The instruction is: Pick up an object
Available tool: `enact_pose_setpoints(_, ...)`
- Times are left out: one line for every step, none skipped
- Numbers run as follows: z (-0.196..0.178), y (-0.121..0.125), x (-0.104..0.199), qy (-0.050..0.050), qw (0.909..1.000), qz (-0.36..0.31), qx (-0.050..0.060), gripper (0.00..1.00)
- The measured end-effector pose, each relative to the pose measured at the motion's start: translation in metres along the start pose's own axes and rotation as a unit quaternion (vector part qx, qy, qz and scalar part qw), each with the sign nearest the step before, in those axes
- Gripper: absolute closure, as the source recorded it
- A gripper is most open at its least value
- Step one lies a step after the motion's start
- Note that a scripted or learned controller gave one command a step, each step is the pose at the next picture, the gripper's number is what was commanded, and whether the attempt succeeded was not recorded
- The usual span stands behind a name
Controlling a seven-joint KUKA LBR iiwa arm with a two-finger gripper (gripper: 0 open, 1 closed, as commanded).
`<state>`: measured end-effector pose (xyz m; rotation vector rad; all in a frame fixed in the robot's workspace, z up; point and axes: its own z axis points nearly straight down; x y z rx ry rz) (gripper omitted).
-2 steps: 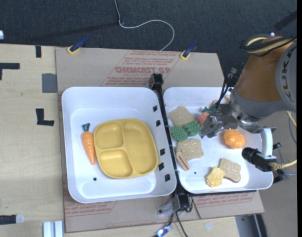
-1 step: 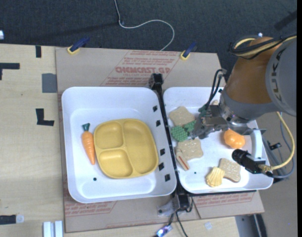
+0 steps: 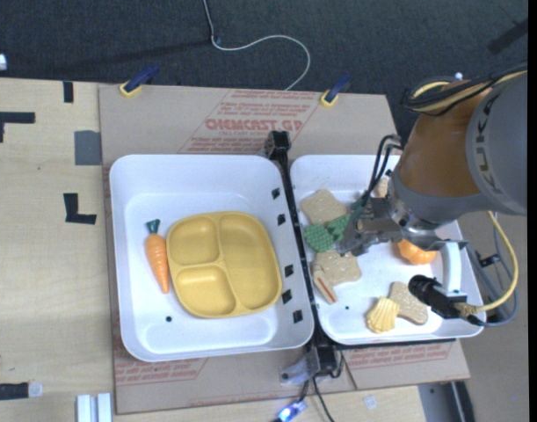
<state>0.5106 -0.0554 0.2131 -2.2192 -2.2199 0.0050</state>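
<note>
Camera view looks down at a slant on two shallow white plastic bins side by side on the tabletop. In the left bin [image 3: 132, 183] lie a yellow three-compartment plastic tray [image 3: 224, 262] and, just beside its left edge, a small orange toy carrot with a green top [image 3: 157, 258]. The right bin [image 3: 338, 328] holds the clutter: a tan bread-like piece [image 3: 321, 206] near the divider, a green leafy toy [image 3: 325, 234] below it, a second tan flat piece [image 3: 338, 269] lower still, a rounded orange object [image 3: 415, 252] half hidden by the arm, a beige biscuit-shaped piece [image 3: 407, 304] and a yellow ridged shell-like piece [image 3: 382, 316] touching it.

The grey arm with its orange band [image 3: 435, 161] reaches in from the right, and the gripper [image 3: 360, 231] sits low over the green leafy toy, at its right edge. Whether it is released or clenched I cannot tell; the dark wrist hardware hides that.

The likely target is the green toy or one of the tan pieces around it. The risk is crowding: these pieces lie touching or nearly so, and they look flat, so a grasp could slide off or push a neighbour against the divider instead of lifting anything.
</note>
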Motion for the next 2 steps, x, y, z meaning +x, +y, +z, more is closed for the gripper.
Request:
enact_pose_setpoints(-0.0008, 0.0033, 0.0014, 0.0, 1.0, 0.0, -0.001, 1.0)
enact_pose_setpoints(-0.0026, 0.0013, -0.0054, 0.0, 1.0, 0.0, -0.001, 1.0)
